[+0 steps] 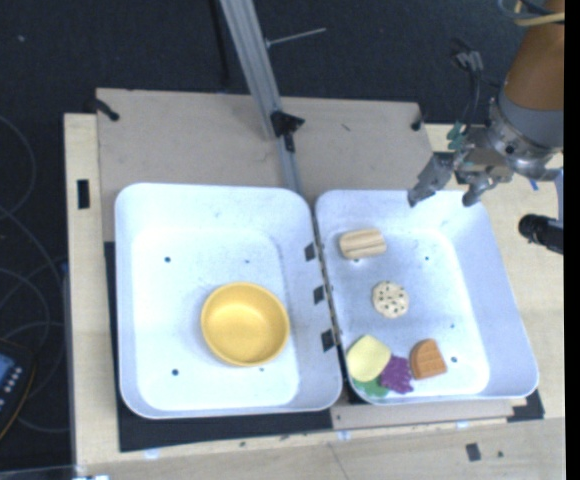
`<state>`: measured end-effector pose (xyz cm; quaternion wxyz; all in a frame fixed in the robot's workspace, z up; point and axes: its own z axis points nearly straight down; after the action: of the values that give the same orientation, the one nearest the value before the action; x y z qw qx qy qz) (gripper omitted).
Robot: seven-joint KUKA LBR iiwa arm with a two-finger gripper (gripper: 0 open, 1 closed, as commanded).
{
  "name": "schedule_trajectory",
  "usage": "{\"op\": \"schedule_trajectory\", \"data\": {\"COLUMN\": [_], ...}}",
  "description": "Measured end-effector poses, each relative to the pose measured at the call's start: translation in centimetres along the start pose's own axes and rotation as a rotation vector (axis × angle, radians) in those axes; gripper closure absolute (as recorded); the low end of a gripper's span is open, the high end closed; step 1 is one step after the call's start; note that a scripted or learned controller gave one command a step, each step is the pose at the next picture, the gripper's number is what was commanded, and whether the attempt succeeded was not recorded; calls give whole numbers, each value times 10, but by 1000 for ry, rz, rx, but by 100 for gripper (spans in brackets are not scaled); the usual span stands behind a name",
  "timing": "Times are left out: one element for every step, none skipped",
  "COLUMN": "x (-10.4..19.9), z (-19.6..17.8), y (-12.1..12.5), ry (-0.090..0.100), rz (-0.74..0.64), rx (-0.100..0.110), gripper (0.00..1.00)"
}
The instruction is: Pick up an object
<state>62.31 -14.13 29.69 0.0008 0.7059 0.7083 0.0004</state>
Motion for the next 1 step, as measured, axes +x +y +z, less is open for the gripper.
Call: {"op": "schedule_trajectory", "data": {"x": [0], "z": [0], "y": [0], "ry": [0], "rz": [0], "rx": [0], "gripper": [0]}}
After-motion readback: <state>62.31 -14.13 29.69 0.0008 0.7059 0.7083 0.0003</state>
